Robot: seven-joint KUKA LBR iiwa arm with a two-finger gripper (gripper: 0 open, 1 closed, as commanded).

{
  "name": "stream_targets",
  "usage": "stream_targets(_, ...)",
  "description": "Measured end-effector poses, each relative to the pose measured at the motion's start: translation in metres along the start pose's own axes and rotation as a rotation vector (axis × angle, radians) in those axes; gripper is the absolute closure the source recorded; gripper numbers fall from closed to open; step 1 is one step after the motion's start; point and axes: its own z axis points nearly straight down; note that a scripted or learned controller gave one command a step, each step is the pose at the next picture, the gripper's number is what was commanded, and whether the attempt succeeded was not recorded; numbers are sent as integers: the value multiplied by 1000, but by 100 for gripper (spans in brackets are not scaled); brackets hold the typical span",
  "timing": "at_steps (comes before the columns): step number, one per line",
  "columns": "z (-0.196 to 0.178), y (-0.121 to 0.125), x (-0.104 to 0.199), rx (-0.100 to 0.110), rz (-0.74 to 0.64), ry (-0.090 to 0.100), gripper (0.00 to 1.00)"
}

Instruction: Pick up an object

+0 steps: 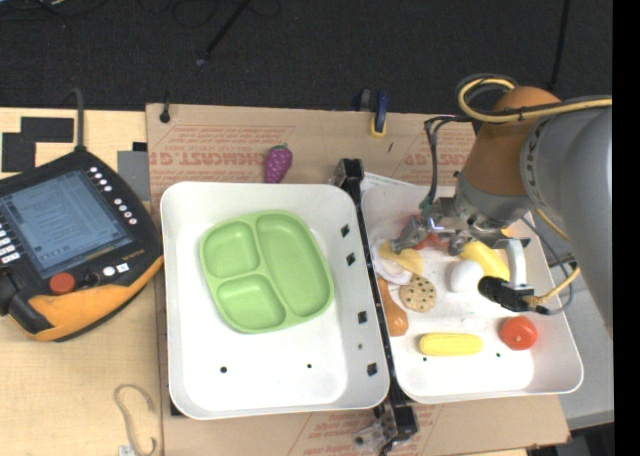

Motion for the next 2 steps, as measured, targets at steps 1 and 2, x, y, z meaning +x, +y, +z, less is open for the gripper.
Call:
stream_targets(1, -12, -1, -2, 5, 2, 1, 100)
stream_targets(2, -74, -1, 2, 5, 2, 1, 100)
